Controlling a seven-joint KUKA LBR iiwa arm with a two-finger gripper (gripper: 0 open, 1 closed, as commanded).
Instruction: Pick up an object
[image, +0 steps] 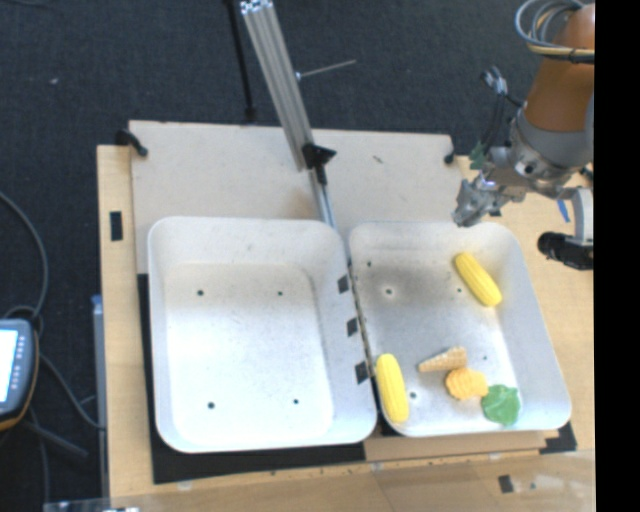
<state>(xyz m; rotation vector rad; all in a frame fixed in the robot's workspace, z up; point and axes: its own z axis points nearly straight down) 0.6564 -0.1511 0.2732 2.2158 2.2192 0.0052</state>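
While the pincer (470, 212) hung over the right bin (530, 290) at its one o'clock corner, grip state impossible to tell, one corn cob (478, 277) lay just below it and another (391, 387) at seven o'clock.

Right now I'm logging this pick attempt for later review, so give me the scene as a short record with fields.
arm: gripper above the far rim of the right bin
right bin contents: corn cob near the far side; second corn cob at the near left wall; orange cone piece; orange lump; green piece
left bin: beside the right bin
held: nothing seen at the gripper
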